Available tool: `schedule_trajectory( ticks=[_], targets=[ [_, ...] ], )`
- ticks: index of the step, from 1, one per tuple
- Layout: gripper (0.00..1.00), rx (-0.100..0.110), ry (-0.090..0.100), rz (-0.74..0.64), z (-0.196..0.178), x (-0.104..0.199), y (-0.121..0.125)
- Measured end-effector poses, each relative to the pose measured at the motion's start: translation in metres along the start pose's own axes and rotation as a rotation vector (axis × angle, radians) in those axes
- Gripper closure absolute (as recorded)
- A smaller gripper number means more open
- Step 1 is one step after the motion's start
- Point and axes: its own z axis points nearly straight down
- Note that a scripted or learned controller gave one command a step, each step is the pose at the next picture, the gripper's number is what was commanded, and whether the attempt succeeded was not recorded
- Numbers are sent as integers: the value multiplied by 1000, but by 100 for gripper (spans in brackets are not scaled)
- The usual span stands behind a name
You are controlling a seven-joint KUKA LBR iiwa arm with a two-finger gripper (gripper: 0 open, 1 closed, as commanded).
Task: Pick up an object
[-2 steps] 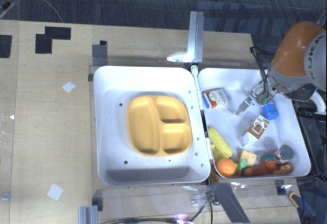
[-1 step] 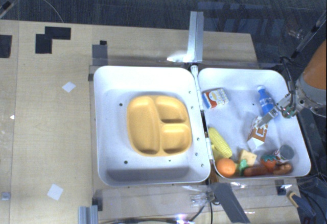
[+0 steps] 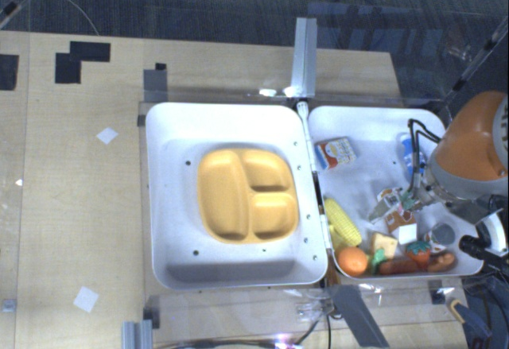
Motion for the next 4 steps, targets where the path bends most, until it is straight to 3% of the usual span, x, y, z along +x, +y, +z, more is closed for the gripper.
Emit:
schedule_trajectory(
  ticks=[1,2,3,4],
  targets=[
    [100,-8,-6,-4,-12,-1,3],
    [100,3,0,-314,-117,-39,5],
    [100,7,8,-57,-93,57,33],
    [100,2,4,-60,-105,55,35]
  ],
)
